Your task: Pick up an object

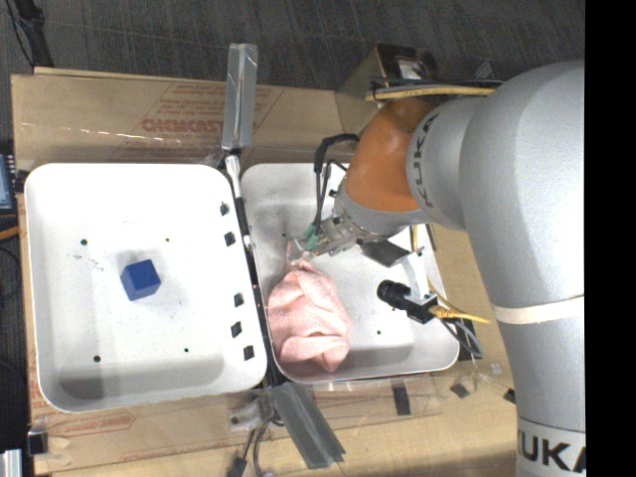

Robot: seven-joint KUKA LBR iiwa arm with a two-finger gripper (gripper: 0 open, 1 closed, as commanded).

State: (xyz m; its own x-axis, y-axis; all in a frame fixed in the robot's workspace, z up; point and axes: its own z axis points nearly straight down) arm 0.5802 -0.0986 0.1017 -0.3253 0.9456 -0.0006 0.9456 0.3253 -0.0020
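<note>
The pink cloth [307, 316] looks soft and fuzzy, the blue cube [141, 278] matt, both white bins [60, 207] smooth plastic, and the arm [517, 157] glossy grey.

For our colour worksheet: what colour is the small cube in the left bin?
Blue; the small cube shows clearly in the camera view.

The big grey arm [527, 217] comes in from the right and bulks over that side of the bench, its thick lower link running down toward the near edge. It bends leftward into the orange band [383, 167] above the wrist. Below the band the wrist angles down and to the left, ending at the gripper [316, 238], which points down-left at a slant, held low.
</note>
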